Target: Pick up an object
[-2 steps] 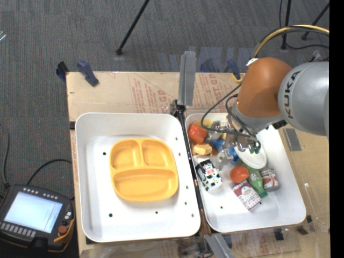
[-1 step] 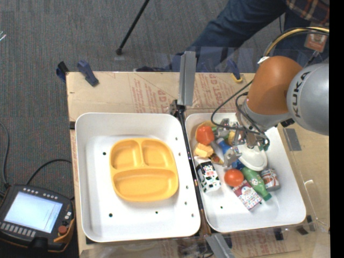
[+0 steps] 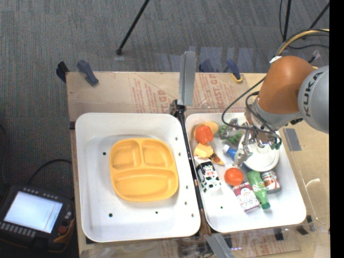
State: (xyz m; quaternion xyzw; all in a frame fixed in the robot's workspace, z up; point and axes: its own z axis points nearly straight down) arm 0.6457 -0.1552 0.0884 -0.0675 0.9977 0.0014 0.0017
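Left bin (image 3: 86, 208) holds yellow tray (image 3: 144, 169).

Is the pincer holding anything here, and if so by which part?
Cannot be told: the pincer hangs low over the right bin, among the clutter; no object shows between its tips.

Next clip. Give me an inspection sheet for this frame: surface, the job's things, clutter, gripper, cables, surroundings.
Surface: wooden bench bearing the left bin and the right bin side by side.
Job's things: right bin holds a cow-print carton, red tomato, green bottle, pink box, small can, orange pepper, white bowl and yellow pieces.
Clutter: yellow divided plate in the left bin.
Gripper: gripper low over the right bin's middle; finger state cannot be told.
Cables: black cables looping by the wrist.
Surroundings: grey carpet, tripod legs, handheld screen at lower left.
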